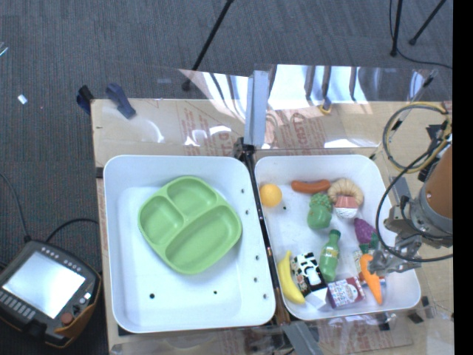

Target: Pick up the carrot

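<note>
The carrot [374,283] is orange with a green top and lies at the front right corner of the right bin [281,170], next to a red packet [344,293]. My gripper [386,262] hangs over the right edge of that bin, directly above the carrot's upper end and partly covering it. The view does not show whether the gripper touches the carrot or is still above it.
The right bin also holds an orange ball [270,195], a sausage [311,186], a donut [346,192], a green pepper [320,213], a purple eggplant [364,231], a green bottle [329,254], a banana [290,278] and a cow-print carton [307,270]. A green divided plate [190,223] lies in the left bin [118,198].
</note>
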Controlling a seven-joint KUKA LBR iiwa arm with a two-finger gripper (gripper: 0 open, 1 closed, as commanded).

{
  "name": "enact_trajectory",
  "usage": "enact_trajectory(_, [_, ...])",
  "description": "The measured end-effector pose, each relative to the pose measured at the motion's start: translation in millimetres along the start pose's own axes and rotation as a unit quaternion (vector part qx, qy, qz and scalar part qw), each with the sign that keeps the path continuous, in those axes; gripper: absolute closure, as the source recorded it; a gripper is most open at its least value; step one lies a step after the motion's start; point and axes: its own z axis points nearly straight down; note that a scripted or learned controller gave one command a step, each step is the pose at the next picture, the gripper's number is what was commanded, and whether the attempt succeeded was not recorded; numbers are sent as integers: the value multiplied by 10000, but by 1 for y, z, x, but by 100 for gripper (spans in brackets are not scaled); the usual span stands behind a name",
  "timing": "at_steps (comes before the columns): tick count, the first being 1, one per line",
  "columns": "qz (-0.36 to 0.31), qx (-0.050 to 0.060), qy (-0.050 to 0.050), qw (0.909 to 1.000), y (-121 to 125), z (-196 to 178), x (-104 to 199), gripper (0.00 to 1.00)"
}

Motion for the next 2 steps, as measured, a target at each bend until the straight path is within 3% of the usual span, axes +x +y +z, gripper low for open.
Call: enact_trajectory(2, [621,4,8,9981,37,-45,-51,100])
